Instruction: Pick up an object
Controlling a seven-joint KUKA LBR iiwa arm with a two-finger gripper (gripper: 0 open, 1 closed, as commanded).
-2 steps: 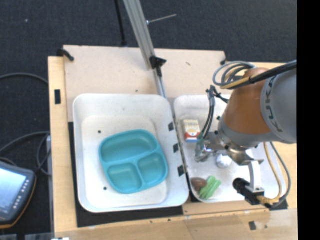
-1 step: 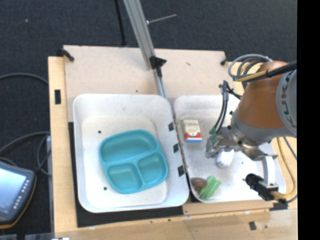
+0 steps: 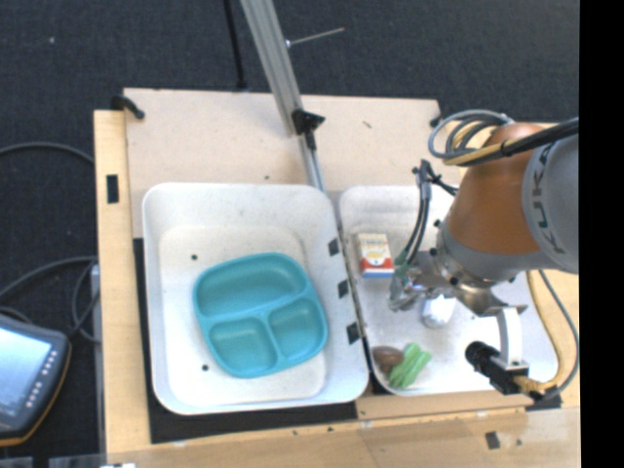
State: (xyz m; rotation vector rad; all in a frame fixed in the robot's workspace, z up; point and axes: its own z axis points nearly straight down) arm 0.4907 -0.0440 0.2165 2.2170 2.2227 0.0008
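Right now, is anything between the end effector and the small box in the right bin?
Nothing visible. The end effector hangs just right of the small box, with bare bin floor between them.

Wooden bench point(image 3: 205, 135) with two white bins point(image 3: 171, 252), side by side

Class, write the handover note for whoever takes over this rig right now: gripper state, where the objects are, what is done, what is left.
Gripper: low inside the right bin; open or shut cannot be judged from this view, and no object is visibly held.
Objects: small box near the right bin's left wall; brown object and green object touching at its near left corner. Teal divided tray lies in the left bin.
Done: arm is over the right bin.
Left: grasp and lift one object.
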